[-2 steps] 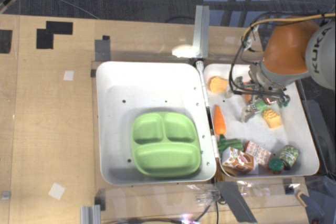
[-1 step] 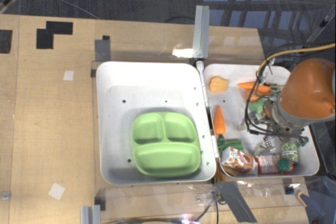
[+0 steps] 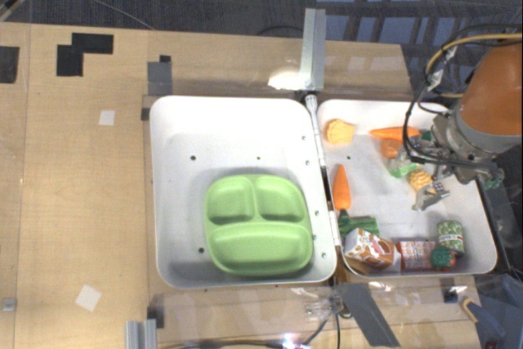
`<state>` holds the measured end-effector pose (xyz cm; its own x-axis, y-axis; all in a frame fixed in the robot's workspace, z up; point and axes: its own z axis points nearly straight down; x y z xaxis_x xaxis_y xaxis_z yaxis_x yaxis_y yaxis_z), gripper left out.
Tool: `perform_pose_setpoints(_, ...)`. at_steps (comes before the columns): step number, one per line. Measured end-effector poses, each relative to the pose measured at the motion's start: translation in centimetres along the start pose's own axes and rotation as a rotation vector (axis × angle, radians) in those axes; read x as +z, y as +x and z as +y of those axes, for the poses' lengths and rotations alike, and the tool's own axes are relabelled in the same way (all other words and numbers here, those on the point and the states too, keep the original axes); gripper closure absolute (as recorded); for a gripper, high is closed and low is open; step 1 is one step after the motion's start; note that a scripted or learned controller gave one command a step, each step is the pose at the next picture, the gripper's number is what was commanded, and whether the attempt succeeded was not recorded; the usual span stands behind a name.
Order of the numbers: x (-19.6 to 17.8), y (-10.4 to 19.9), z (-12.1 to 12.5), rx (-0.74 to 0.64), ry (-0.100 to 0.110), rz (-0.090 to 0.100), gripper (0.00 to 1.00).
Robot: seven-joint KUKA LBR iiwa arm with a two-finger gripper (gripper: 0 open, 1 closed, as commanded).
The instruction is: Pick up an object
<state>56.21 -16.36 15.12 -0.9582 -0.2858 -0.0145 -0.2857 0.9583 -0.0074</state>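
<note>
Green moulded plastic tray (image 3: pixel 258 223), three-sectioned, lies in the left white bin (image 3: pixel 176 176). The tool (image 3: pixel 431 192) hangs over the right bin (image 3: pixel 372 176); its grip is unclear.

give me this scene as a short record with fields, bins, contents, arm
left bin: holds a green divided plate
right bin: toy carrot by the left wall, second carrot near the top, yellow-orange piece, green can, packets along the bottom wall
arm: over the right bin's right side
hand: low above the bin floor, below a yellow-green toy
</note>
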Motion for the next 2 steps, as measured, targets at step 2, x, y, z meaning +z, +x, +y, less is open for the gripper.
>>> perform_pose_setpoints(2, 6.4, -12.3, 3.0, -0.338, -0.006, 0.001, 0.00)
